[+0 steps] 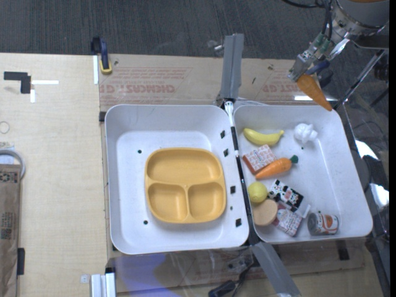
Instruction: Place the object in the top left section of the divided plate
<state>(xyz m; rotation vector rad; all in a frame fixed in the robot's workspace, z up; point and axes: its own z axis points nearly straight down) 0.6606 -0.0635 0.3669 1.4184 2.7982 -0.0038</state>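
The yellow divided plate (185, 185) lies in the left bin (124, 166), with one wide section at its far side and two smaller ones at its near side; all three hold nothing. My gripper (307, 71) hangs over the back rim of the right bin (349, 166), far to the right of the plate. An orange wedge-shaped piece (316, 91) sticks out from between its fingers, tilted down to the right, so the gripper is shut on it.
The right bin holds a banana (263, 135), a white crumpled item (304, 132), a carrot (275, 166), a lemon (257, 192), a cow-patterned carton (286, 195), a small can (323, 223) and several packets. A grey divider post (232, 67) stands between the bins at the back.
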